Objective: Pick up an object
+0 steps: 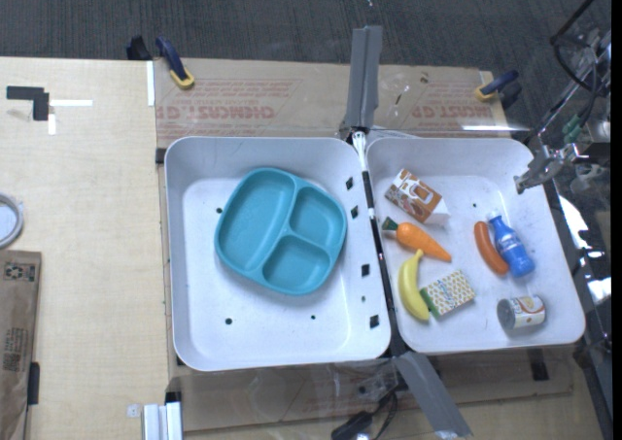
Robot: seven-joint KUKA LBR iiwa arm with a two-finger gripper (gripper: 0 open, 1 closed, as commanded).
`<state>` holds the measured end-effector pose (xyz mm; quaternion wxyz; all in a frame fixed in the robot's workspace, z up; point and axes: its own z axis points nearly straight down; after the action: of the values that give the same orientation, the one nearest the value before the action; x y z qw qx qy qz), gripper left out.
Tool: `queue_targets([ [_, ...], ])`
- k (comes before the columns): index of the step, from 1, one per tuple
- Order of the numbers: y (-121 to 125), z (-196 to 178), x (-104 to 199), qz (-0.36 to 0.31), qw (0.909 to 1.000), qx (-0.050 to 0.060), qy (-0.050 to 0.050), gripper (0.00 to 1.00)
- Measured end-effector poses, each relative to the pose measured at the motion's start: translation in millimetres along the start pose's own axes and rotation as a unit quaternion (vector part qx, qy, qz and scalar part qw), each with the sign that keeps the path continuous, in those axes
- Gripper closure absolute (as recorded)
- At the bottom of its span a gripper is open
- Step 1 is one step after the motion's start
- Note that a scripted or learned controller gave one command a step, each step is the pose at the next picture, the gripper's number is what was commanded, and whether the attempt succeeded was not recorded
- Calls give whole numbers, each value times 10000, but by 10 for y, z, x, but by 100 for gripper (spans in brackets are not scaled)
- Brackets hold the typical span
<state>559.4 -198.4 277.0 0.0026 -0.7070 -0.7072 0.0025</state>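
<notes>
- From my remote seat I take the carrot (424, 241) as my reference; it lies in the right bin (465, 144), close to that bin's left wall, green end toward the left.
- The gripper (533, 174) hangs up and well to the right of the carrot, over the far right corner of the right bin. It is small and cluttered among cables here, so I cannot tell whether it is open or closed. I see nothing gripped in it.
- Candidates for picking all lie around the carrot. A small brown-and-white carton (416, 197) lies just above it, tilted.
- A banana (412, 285) lies just below the carrot, its upper tip very near the carrot's body.
- A patterned packet (449, 292) lies below and slightly right of the carrot, against the banana's lower end.
- A red sausage (489, 246) lies to the right of the carrot, with a blue bottle (512, 249) tight against its far side.
- A can (522, 312) lies on its side, down and to the right of the carrot, near the bin's lower right corner.
- To the left of the carrot, past the wall between the bins, the left bin (194, 263) holds a blue divided plate (282, 230).
- None of these things touches the gripper.
</notes>
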Motion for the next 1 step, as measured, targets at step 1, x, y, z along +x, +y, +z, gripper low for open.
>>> queue_targets([
  [1,67,1448,168,-366,9993,-6,3,0],
])
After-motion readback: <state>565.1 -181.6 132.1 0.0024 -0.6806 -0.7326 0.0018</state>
